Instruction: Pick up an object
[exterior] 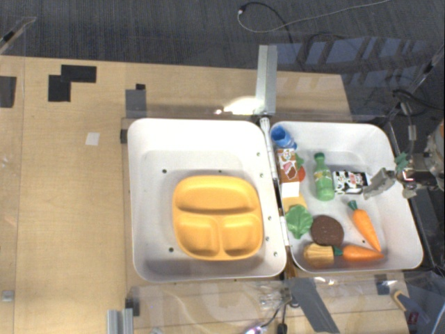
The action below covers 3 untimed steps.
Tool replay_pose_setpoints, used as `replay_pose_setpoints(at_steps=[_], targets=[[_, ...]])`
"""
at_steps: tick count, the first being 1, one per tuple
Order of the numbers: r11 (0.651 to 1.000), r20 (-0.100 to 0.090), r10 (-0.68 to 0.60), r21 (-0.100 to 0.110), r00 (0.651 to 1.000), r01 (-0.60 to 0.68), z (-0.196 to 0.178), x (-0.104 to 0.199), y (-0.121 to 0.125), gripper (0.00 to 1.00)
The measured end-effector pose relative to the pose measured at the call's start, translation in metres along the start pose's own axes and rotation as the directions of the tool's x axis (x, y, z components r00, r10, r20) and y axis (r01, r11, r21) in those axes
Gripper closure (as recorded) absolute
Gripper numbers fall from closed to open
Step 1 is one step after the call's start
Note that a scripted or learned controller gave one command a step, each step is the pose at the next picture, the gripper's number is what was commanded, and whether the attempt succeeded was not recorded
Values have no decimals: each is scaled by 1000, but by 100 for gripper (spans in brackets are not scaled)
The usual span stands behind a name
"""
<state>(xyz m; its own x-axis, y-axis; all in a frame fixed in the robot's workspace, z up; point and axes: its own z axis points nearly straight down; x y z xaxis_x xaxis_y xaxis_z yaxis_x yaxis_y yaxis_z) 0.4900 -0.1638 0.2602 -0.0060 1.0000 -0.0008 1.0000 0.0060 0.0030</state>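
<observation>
The fingers of the gripper (381, 182) hang low over the right side of the right bin (375, 134), but they are too small and blurred to tell whether they are spread or closed, and no object is visible between them. At the far left, the wooden worktop (69, 186) carries the left bin (146, 186), which holds just a yellow divided tray (217, 214). The right bin holds the candidates. A blue-capped bottle (281, 136), a red packet (289, 164), a yellow block (292, 202) and a green leafy toy (299, 221) run down its left wall. A green bottle (322, 179) stands near the middle, with a brown disc (327, 230) and a tan ridged piece (318, 255) below it. Further right lie a black-and-white carton (349, 180), an orange carrot (366, 228) and a second carrot (361, 253) along the bottom edge. The carton sits just beside the gripper, and the first carrot's green top is near it too. This looks like the approach step, with nothing lifted yet. The next move probably calls for centring over one item, likely the carton or that carrot, and descending without nudging its neighbours.
</observation>
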Motion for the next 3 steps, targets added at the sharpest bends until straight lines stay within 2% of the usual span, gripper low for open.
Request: replay_pose_setpoints(at_steps=[1, 2, 3], targets=[[995, 0, 100, 0, 995, -100, 38, -24, -2, 0], [965, 0, 262, 2, 965, -262, 124, -26, 4, 0], [944, -3, 330, -8, 944, -330, 171, -32, 2, 0]])
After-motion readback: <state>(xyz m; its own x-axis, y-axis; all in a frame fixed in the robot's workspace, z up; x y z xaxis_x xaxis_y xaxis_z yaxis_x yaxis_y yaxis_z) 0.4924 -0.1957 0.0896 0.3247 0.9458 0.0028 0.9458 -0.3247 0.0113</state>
